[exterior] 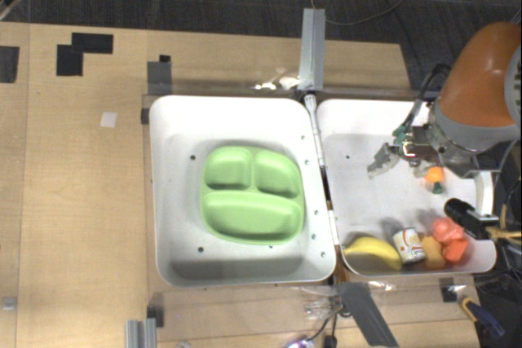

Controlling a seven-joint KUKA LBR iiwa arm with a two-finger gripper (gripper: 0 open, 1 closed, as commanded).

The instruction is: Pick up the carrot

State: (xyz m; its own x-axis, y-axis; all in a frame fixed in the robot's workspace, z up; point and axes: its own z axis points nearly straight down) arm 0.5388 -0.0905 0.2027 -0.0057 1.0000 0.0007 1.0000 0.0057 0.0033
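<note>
One worktop [73,200] carries two white bins: the left bin [175,175] holds one green divided plate [251,193]. The right bin [359,134] holds one banana [372,252], one small can [409,245] and the carrot [433,174], at three o'clock. One arm slants in from three o'clock, its end effector [390,157] spread, gripping nothing.

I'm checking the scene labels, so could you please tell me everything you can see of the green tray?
The green tray is a pale green, rounded-rectangular dish that looks like smooth moulded plastic. It has three compartments: two smaller ones side by side on the far side and one long one nearer the camera. It lies flat, right way up, about in the middle of the left bin, resting on the bin's floor. Nothing lies in it.
</note>
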